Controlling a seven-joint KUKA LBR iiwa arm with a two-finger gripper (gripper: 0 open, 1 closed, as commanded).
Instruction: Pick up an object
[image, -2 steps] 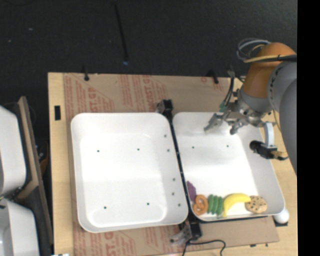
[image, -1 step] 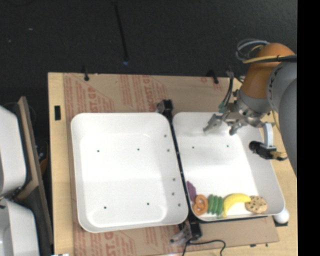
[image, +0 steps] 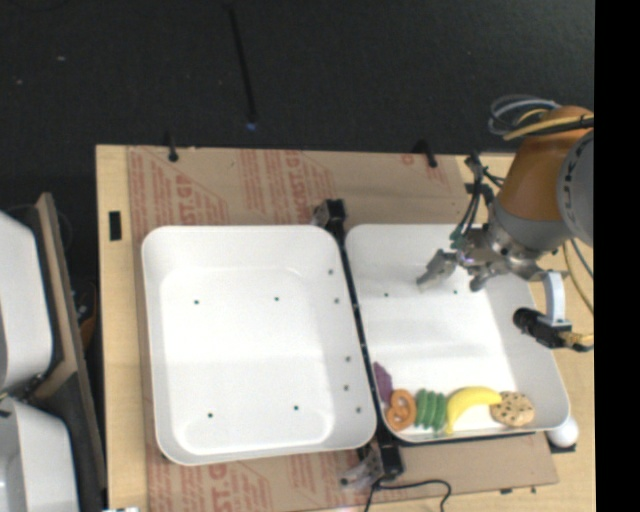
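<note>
Along the near wall of the right bin (image: 430, 330) lie several small toy foods: a purple piece (image: 383, 379), a brown pretzel (image: 400, 408), a green ridged piece (image: 431, 409), a yellow banana (image: 469, 403) and a chocolate-chip cookie (image: 512, 408). My gripper (image: 458, 276) hangs over the far part of the right bin, well away from the toys. Its two grey fingers (image: 435, 271) are spread open with nothing between them.
The left bin (image: 245, 340) stands beside the right one, and a black clip (image: 330, 213) sits at the far end of the seam between them. Both bins rest on a cardboard sheet (image: 230, 185). The arm's orange band (image: 535, 170) is at the right.
</note>
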